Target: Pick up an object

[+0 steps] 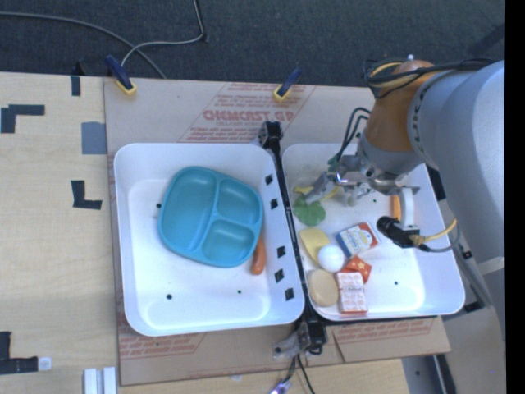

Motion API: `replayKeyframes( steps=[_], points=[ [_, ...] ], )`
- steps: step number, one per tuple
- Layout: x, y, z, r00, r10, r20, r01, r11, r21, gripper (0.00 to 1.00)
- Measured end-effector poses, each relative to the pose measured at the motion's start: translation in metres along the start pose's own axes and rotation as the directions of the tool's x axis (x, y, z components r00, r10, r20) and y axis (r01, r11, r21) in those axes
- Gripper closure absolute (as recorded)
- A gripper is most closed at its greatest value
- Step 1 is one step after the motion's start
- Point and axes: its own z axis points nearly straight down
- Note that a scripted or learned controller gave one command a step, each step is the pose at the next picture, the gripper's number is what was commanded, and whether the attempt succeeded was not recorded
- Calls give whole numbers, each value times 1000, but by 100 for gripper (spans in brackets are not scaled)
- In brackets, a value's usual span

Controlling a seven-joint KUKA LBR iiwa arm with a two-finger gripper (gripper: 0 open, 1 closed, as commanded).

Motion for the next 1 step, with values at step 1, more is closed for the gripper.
replayKeyframes(
  steps=[1],
  points=[
    [-2,41,14,1000,-1,0,1,1000,-2,0]
  ],
)
